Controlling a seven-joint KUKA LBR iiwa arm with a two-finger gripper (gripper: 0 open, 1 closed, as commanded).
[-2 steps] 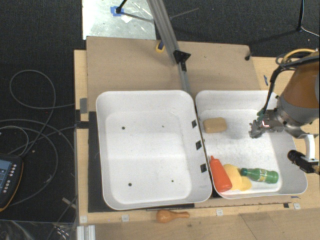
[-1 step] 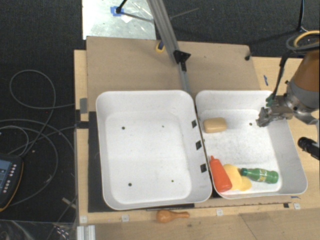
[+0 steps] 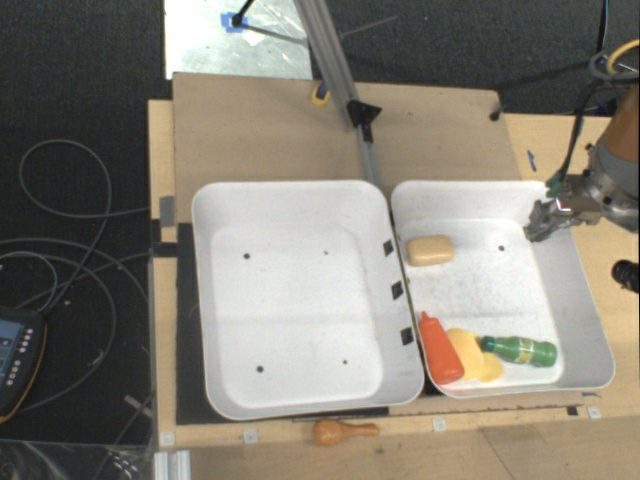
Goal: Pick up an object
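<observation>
You find the left bin (image 3: pixel 290 298) bare white. In the right bin (image 3: pixel 575 278), a tan block (image 3: pixel 430 250) lies at 10 o'clock; red bottle (image 3: pixel 440 348), yellow piece (image 3: pixel 472 354) and green bottle (image 3: pixel 520 349) cluster at 6 o'clock. The pincer (image 3: pixel 541 224) hovers at 2 o'clock over the rim; you cannot tell its state.

Right bin (image 3: pixel 575 268) — sponge (image 3: pixel 430 250) far left; two bottles (image 3: pixel 441 348) (image 3: pixel 520 350) and a banana (image 3: pixel 475 354) along near wall. Gripper (image 3: pixel 541 221) over far-right rim.

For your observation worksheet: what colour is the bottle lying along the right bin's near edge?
Green, with a yellow cap: the bottle, seen in the camera view.
</observation>
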